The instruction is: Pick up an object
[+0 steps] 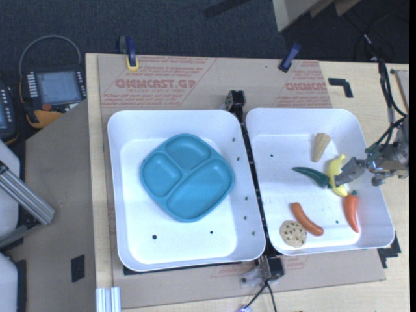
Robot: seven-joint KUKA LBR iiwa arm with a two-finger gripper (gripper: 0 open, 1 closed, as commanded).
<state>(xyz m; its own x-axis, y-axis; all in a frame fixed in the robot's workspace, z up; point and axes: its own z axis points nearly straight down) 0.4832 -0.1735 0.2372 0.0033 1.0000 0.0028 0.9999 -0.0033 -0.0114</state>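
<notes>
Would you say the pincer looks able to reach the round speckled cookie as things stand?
Probably yes: the round speckled cookie lies uncovered in the right white bin, with the orange sausage just beside it; the pincer hovers nearby.

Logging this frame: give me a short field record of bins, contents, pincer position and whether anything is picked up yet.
left bin: holds a blue divided plate
right bin: holds toy foods
right bin items: beige cone, yellow banana, dark green pepper, orange carrot, red sausage, chocolate-chip cookie
pincer: low at the right bin's right side, beside the banana
grasp: cannot tell; nothing visibly lifted
items outside bins: none seen on the bench
</notes>
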